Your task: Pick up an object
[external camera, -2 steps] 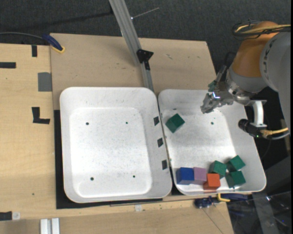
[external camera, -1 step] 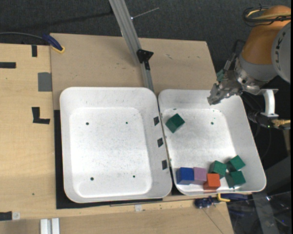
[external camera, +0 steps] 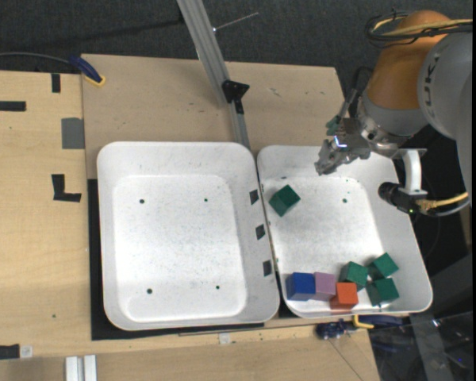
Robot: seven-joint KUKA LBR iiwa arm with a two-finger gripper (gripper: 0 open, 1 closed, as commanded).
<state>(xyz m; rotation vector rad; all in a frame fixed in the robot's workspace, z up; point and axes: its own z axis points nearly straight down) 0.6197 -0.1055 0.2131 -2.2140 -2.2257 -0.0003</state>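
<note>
From the camera above the bench, take the right bin [external camera: 397, 236] as the landmark. The gripper [external camera: 331, 161] hangs over that bin's far edge, toward its far-left part, at the end of the grey arm [external camera: 428, 62] with its orange band [external camera: 401, 78], which comes in from the right. Nothing lies between its tips; how it is set at the tip is too small and dark to read, so I cannot tell.

Inside the right bin, a lone green cube [external camera: 284, 200] sits tilted on the floor in the far-left part, down and to the left of the gripper and apart from it, with bare white floor between them.

The other pieces crowd the bin's near wall, well apart from the gripper. A blue cube [external camera: 301, 285] stands at the left of that group, touching a lilac cube [external camera: 324, 283] beside it. An orange cube [external camera: 346, 294] sits just right of the lilac one. Three more green blocks [external camera: 373, 278] bunch at the near-right corner, touching one another.

The left bin [external camera: 103, 213] lies just beside the right bin's left wall. A slanted metal rail [external camera: 206, 38] runs from above down to the gap between the two bins' far corners.
</note>
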